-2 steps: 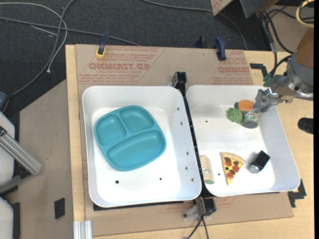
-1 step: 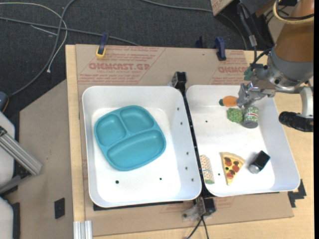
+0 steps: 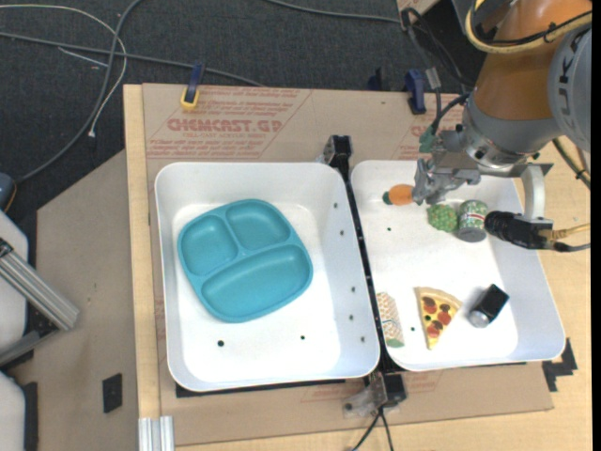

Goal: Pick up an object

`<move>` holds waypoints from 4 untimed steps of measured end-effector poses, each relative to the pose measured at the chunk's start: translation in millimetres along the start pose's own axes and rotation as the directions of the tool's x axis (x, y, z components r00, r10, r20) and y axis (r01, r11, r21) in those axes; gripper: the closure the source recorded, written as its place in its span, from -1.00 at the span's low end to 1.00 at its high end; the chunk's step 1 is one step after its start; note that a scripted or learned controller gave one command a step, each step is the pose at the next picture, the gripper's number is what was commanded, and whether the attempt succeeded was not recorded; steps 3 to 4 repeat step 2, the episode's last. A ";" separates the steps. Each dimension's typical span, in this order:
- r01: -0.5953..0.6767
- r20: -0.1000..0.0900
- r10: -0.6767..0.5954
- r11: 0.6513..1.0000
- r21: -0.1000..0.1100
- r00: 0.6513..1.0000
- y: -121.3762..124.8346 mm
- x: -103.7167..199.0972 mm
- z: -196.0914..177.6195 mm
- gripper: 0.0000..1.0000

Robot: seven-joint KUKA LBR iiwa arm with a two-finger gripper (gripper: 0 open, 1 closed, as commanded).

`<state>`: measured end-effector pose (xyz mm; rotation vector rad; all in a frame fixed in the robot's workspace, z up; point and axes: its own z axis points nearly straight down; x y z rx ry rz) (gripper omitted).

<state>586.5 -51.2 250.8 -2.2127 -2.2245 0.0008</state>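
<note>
Gripper point(image 3: 432, 192) low over the far part of the right-hand white bin point(image 3: 413, 261), well beyond the toy pizza slice point(image 3: 437, 315) and slightly view-left of it. Grey-and-orange arm point(image 3: 526, 54) comes in from view-right. Gripper opening: cannot tell from this angle. Candidate objects for the pick, all placed against the pizza slice as the reference. The slice itself lies flat close to the near wall of the right-hand bin, tip toward the near edge. Small black block point(image 3: 487, 305): just view-right of the slice, apart from it, sitting at a tilt. Patterned cylindrical packet point(image 3: 389, 318): just view-left of the slice, lying along the bin's wall on that side. Green broccoli-like toy point(image 3: 441, 217): well beyond the slice, almost straight up from it in the view, right at the gripper tip; whether they touch cannot be judged. Small can with a green label point(image 3: 472, 222): well beyond the slice and a little view-right, pressed against or just beside the green toy; its orientation is unclear. Small orange toy point(image 3: 400, 194): well beyond the slice and view-left, just beside the gripper. Left-hand white bin point(image 3: 188, 191): view-left of the slice, past the shared wall, holding a teal divided plate point(image 3: 246, 259) with three compartments, flat and turned at an angle to the bin walls. Both bins rest on a cardboard sheet point(image 3: 235, 120) with red print, on the bench point(image 3: 575, 280).
</note>
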 end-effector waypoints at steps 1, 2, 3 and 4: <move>0.001 0.001 -0.001 1.000 -0.005 1.000 12.4 54.5 -3.5 1.00; 0.000 0.001 0.000 1.000 -0.004 1.000 28.2 95.6 11.1 1.00; 0.000 0.001 0.000 1.000 -0.004 1.000 28.2 95.6 11.1 1.00; 0.000 0.001 0.000 1.000 -0.004 1.000 28.2 95.6 11.1 1.00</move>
